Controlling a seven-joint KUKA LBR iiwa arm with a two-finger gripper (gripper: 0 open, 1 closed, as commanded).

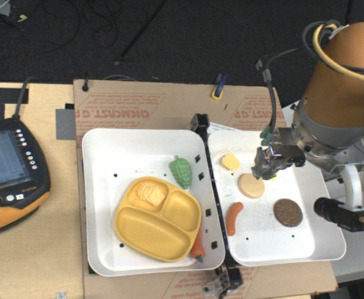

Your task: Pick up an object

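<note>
Over the right-hand shallow white bin (331, 251), toward its far side, hangs the two-finger gripper (264, 169) of the grey arm with the orange band (341, 73). Open or closed: cannot tell from this slant, the dark tip being a blur against the bin floor. Nothing seen gripped.

Closest candidate for the pick: the pale tan round disc (252, 186), lying flat just beside and slightly nearer than the gripper tip, possibly touching it in this view. Farther left, near the divider, the small yellow wedge-like block (230, 162). Nearer the front, the orange sausage-shaped toy (234, 218), and to the right of it the dark brown round cookie-like disc (288, 212), well apart from the tan one.

In the left-hand white bin (98, 167): a yellow compartmented plastic plate (159, 220), a green knobbly vegetable toy (181, 171) at its far edge, and an orange carrot-like piece (197, 249) tucked at its near right corner.

Best approach, as a judgement: centre over the tan disc, then descend straight until the tips reach the bin floor either side of it. Flat and thin, so likely to slip out or be pushed aside if the closing happens too high. Worth keeping clear of the yellow block. Lift slowly and vertically, confirming the disc between the tips before travelling.
</note>
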